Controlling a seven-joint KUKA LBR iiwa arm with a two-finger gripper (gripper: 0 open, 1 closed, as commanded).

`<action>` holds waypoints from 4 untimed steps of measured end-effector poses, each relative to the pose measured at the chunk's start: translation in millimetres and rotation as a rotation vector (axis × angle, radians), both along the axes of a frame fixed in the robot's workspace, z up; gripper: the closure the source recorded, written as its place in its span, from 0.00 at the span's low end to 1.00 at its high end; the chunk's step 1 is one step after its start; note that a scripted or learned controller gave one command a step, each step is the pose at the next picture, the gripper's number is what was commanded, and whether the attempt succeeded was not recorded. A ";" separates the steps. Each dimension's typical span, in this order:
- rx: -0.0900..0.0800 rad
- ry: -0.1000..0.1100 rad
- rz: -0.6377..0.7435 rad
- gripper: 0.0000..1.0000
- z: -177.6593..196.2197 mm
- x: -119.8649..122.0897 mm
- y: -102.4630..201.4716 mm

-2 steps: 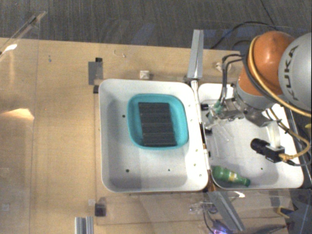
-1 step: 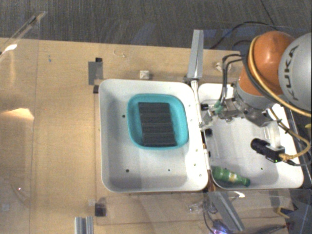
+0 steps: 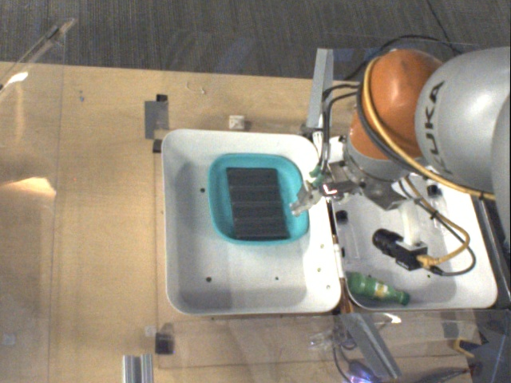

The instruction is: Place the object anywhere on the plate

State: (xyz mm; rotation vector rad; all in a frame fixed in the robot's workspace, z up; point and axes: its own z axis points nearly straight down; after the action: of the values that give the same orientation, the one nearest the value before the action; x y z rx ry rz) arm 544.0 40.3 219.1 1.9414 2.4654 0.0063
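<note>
Arm (image 3: 455, 110) looms closest, orange band uppermost, over the far right. Left bin (image 3: 239, 294): teal plate (image 3: 217, 206) carrying a dark ridged slab (image 3: 255, 204). Gripper (image 3: 306, 198) hangs at the plate's right rim; open or closed, cannot tell. Right bin (image 3: 471, 290): green bottle (image 3: 377, 290), likely the object, lies on its side at the near edge. Probably light, stiff, smooth and prone to rolling; best pinched across mid-body.
</note>
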 end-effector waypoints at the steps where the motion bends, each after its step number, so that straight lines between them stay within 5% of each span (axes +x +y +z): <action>1: -0.001 0.000 -0.040 0.00 28.4 74.4 -17.1; 2: 0.000 0.001 -0.122 0.00 19.9 71.0 53.6; 3: 0.000 0.001 -0.160 0.00 55.8 125.0 59.9; 4: 0.000 0.002 -0.161 0.00 16.7 78.0 81.2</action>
State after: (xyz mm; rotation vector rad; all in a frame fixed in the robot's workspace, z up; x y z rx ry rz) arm 622.0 121.5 235.7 2.1344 2.3025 0.0044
